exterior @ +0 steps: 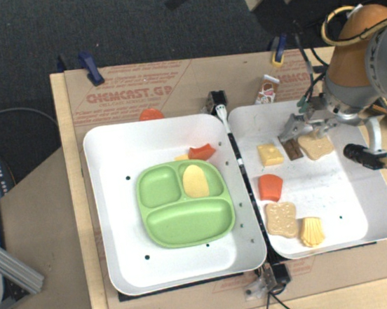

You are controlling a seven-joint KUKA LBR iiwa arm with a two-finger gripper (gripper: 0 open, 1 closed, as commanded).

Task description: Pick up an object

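**Gripper low over rear items in right bin**

Nearest me, a yellow ridged piece point(312, 231) lies at the right bin's point(373, 229) front. At its rear, my gripper point(303, 126) hovers by the tan bread piece point(317, 147), a likely target; finger state indiscernible.

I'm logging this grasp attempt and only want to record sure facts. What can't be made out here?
- Claw, camera view: finger state unclear, wrist above hides it.
- Brown piece: partly under the claw; contact unclear.
- Orange piece: partly behind the green tray.
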